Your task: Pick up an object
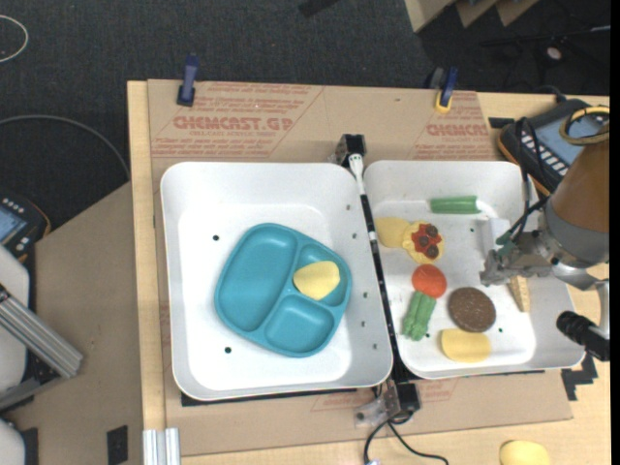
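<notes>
Hovering at the right bin's (pixel 441 170) right edge, the gripper (pixel 506 260) leaves you unable to tell its state. Take the brown round disc (pixel 472 309), lower centre-right just beside it; come straight down, clear of the yellow piece (pixel 465 345) below.

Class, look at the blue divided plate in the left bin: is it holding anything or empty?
Holding something: a pale yellow piece lies in one compartment of the blue plate.
</notes>
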Controlling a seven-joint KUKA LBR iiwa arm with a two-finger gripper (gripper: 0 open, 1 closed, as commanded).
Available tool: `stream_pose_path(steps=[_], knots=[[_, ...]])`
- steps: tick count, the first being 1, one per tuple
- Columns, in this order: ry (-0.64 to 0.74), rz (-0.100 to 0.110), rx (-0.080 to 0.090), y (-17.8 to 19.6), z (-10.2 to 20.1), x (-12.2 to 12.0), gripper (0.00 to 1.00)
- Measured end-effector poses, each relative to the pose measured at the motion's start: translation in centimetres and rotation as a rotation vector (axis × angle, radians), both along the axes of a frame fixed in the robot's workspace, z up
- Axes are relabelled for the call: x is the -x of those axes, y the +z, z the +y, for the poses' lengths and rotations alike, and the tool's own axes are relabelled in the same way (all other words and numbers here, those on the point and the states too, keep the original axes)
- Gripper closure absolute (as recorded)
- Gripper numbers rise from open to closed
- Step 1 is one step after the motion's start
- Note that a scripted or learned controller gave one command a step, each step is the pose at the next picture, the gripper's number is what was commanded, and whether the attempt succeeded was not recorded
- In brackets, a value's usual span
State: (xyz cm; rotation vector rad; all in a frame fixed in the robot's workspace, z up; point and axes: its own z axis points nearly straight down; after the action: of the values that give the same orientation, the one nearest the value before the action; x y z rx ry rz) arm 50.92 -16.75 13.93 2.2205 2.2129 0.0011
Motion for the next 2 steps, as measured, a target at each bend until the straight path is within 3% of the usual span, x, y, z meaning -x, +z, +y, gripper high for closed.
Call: stream_pose_path(steps=[1, 2], knots=[[0.005, 0.005, -0.003, -5.8, -0.3, -4.0, 1.00], [0.007, 0.008, -0.022, -5.4, -5.1, -1.2, 1.00]])
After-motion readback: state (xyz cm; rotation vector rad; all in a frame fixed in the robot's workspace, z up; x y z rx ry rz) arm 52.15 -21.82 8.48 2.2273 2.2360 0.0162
